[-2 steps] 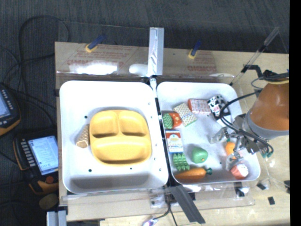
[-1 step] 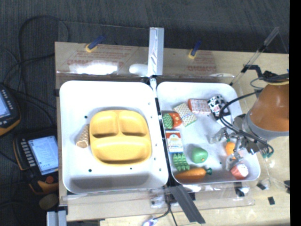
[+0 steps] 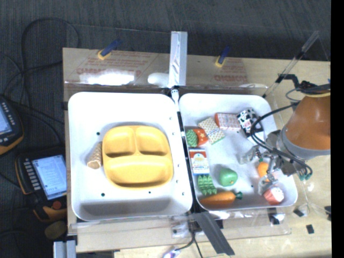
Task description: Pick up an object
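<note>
The right bin [image 3: 244, 102] holds several toy foods. Among them are an orange carrot [image 3: 217, 199], a green round fruit [image 3: 227, 176], a red tomato [image 3: 195, 137], a white and red carton [image 3: 199, 161] and a black and white piece [image 3: 246, 118]. My gripper [image 3: 263, 171] is low in this bin near its right wall, under the orange wrist band [image 3: 312, 123]. A small orange piece [image 3: 262, 169] sits right at the gripper's tip. A red and white piece [image 3: 273, 194] lies just in front of it.
The left bin [image 3: 80, 144] holds a yellow divided plate [image 3: 137, 155] with a tan cone-shaped piece [image 3: 95, 156] at its left. A green ridged piece [image 3: 205, 184], a checkered cracker [image 3: 211, 129] and a red-white box [image 3: 227, 121] crowd the right bin. Cables [image 3: 258, 127] hang beside the wrist.
</note>
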You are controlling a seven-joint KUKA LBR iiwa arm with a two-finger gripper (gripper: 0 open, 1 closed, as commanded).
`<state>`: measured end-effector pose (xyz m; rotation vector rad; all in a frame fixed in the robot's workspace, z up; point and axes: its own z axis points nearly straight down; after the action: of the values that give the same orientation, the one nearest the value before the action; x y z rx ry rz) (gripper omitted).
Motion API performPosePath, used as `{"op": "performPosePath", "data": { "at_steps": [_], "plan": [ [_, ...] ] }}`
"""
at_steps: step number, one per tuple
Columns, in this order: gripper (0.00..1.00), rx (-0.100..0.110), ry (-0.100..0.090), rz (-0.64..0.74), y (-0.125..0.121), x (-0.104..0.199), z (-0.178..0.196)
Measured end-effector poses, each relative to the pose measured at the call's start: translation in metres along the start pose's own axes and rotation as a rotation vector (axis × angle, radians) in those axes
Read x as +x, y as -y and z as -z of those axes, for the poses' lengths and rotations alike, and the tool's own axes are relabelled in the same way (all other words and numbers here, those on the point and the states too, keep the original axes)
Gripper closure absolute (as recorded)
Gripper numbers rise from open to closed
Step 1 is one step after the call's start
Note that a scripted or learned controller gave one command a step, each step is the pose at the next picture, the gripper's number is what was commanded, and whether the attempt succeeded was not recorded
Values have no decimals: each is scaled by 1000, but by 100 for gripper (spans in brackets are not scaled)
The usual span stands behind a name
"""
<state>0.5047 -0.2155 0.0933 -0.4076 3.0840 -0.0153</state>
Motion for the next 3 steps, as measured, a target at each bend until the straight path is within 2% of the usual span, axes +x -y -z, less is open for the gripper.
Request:
{"op": "performPosePath", "data": {
  "at_steps": [2,3],
  "plan": [
    [0,-2,-11,11,-14,2,-1],
    [0,-5,-19,-34,-24,-16,-3]
  ]
}}
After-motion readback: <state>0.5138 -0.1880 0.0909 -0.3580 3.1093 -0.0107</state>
